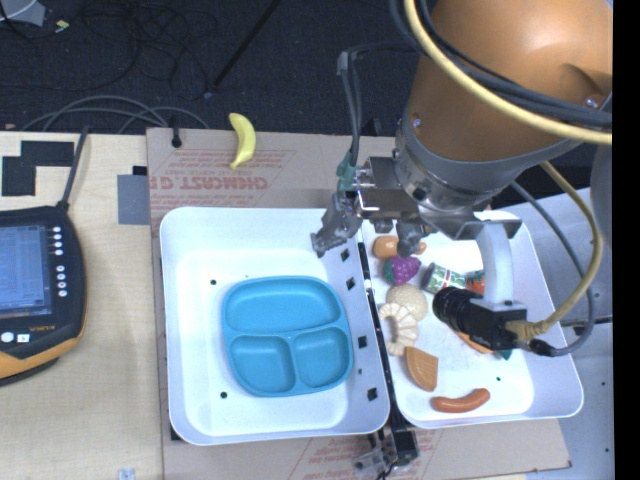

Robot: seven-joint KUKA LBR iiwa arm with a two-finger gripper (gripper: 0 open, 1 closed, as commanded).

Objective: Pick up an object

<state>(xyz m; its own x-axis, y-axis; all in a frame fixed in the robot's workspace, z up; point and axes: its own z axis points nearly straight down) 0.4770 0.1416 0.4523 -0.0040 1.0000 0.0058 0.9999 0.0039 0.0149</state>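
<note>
My gripper [370,236] hangs over the far left corner of the right bin [545,393], under the big orange-banded wrist. Its fingers [330,234] stand apart, open, with nothing held between them. Below the gap a small orange toy [385,247] lies in the bin. Close by are purple grapes [403,268], a green can [443,277] on its side, a white ridged toy [405,310], an orange wedge [421,368] and a sausage [460,400]. The arm hides the bin's far side.
The left bin [190,268] holds a blue divided plate [288,333]. A yellow banana [241,138] lies on the board behind the bins. A control pendant [35,283] sits at the left. A black cable fitting [480,318] hangs over the right bin.
</note>
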